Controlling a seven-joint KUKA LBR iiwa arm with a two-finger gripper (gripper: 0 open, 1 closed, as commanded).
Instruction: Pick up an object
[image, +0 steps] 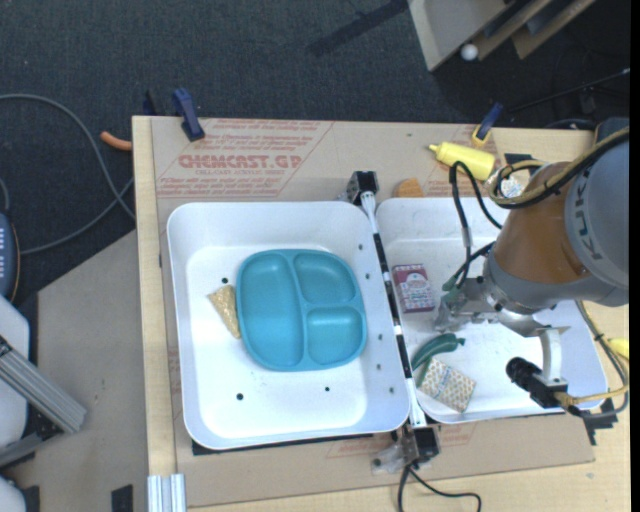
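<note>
My gripper (450, 305) reaches down into the right bin (425, 215) from the right, its tip just above a dark green curved object (435, 349) on the bin floor. A small maroon packet (411, 287) lies to the gripper's upper left. A tan patterned pouch (447, 385) rests at the bin's front edge. In the left bin (200, 400) lies a teal divided plate (301, 307), with a tan patterned pouch (226, 307) partly tucked under its left edge.
A black divider rail (385, 300) separates the two bins. A yellow object (462, 155) and a small orange piece (407, 188) lie on the bench behind the right bin. Blue clamps (186, 112) hold the board at the back.
</note>
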